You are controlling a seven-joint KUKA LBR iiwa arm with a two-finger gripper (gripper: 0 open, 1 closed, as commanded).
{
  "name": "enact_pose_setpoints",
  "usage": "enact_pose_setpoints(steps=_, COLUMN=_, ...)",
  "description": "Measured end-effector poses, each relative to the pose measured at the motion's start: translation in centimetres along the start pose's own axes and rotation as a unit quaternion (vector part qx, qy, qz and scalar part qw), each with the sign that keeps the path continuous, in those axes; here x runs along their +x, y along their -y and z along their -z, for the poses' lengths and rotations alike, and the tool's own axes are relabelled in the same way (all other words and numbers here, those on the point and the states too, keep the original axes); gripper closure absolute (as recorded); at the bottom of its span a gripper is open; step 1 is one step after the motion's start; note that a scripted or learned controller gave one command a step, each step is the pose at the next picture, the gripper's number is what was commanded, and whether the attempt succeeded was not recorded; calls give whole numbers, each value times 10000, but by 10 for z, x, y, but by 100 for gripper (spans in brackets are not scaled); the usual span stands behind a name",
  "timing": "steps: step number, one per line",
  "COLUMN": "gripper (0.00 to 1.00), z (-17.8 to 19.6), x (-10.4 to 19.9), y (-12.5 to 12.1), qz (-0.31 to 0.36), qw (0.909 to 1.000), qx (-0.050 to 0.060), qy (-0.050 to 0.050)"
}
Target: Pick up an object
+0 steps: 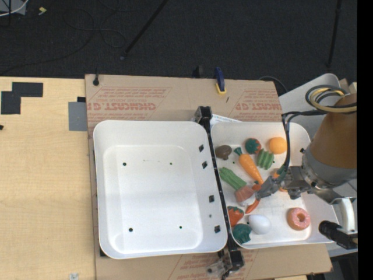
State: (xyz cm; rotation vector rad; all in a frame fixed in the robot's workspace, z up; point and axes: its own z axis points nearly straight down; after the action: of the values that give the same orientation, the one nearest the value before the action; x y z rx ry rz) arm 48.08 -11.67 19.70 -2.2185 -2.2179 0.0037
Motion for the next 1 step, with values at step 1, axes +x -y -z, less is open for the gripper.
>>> enact_pose_setpoints(steps=1, gripper=0, z=-115, x=3, y=-51, qz=18, qw=10000, qx=-19, qy=8)
